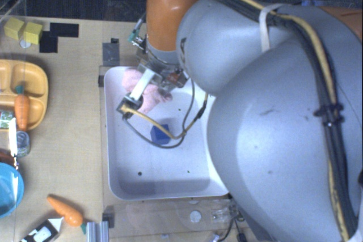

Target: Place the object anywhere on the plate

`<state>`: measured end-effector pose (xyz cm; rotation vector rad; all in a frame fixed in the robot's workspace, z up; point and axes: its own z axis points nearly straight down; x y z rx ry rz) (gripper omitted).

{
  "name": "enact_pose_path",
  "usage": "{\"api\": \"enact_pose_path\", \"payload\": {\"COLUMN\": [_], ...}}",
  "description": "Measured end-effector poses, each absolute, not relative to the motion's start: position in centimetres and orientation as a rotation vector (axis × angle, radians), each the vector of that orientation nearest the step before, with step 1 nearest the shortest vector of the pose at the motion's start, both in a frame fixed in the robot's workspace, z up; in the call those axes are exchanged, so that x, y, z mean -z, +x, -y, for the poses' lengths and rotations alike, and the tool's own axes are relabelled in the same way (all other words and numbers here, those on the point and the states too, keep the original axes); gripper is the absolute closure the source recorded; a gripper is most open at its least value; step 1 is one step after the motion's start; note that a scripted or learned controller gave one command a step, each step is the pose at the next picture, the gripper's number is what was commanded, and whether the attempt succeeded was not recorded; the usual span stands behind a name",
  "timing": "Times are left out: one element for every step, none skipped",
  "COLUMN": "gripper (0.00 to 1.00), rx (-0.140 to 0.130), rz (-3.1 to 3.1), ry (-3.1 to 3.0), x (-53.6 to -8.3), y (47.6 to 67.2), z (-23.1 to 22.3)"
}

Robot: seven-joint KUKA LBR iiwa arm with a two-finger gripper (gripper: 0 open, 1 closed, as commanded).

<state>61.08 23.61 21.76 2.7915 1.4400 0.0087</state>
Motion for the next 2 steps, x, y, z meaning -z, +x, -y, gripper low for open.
{"api": "enact_pose_path", "payload": {"gripper": [1.0,1.0], "rx": [-0.012,0.001], "rz": [-1.611,-1.726], "ry": [2.693,2.626], "x": [-27.7,-19.4], "y": [59.1,59.4], "z": [-13.8,-18.7]}}
